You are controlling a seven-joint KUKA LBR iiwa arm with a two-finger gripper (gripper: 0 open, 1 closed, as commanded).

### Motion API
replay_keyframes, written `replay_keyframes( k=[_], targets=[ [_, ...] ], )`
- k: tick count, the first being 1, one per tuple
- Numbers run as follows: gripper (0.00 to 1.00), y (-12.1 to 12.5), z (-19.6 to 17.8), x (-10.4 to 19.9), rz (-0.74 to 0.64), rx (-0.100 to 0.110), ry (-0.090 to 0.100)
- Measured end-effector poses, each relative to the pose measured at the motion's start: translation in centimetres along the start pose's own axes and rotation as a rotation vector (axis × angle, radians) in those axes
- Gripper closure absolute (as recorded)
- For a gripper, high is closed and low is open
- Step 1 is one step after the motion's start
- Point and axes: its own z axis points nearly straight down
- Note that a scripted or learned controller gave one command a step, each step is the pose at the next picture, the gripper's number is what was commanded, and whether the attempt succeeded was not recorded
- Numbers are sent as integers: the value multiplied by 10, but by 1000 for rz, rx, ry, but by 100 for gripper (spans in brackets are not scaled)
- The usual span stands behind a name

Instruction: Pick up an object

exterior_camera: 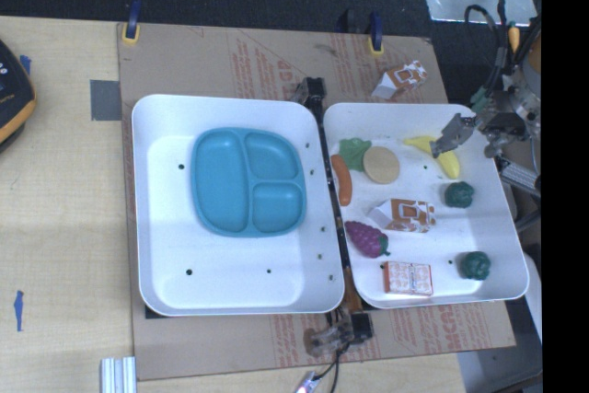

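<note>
Over the right bin [515, 225], your gripper [449, 141] sat beside the banana [442, 156], finger state unreadable; you needed to centre before descending.

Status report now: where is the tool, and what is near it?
Tool over right bin, nothing held. Banana just beside it. Nothing in the way.

Toy foods lie scattered in the right bin [515, 281]: a yellow banana [440, 154], beige disc [381, 165], orange carrot [342, 179], purple grapes [365, 238], two dark green lumps [459, 194], possibly broccoli, and small cartons [406, 214].
</note>
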Motion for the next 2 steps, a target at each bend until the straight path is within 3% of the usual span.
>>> replay_keyframes(
  k=[1, 2],
  targets=[
    [0, 36, 129, 30, -1, 3, 0],
    [0, -54, 171, 15, 0, -1, 0]
  ],
)
